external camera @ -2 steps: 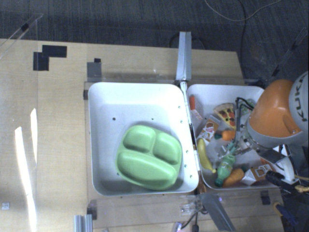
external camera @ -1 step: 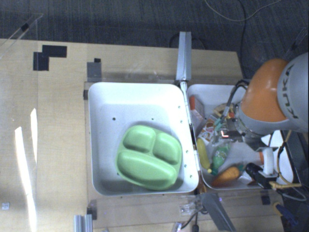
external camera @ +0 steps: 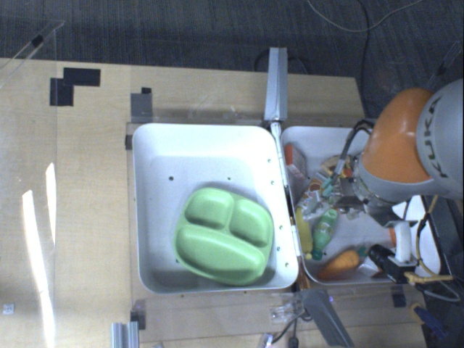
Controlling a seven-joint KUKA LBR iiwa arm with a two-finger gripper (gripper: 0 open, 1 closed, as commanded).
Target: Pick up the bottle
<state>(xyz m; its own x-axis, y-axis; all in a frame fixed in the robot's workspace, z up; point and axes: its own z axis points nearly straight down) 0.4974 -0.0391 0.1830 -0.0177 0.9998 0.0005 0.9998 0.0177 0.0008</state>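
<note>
The hand (external camera: 335,194), its grip impossible to tell, hung at the frame's right over the right bin (external camera: 308,138), just above the green bottle (external camera: 323,230).

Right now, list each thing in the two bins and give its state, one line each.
green tray: lying upside down in the left bin, tilted toward its front right corner.
bottle: lying on its side in the right bin, green cap end up toward the gripper, not lifted.
carrot: lying flat at the right bin's front.
gripper: low over the clutter just above the bottle; grip unclear.
</note>
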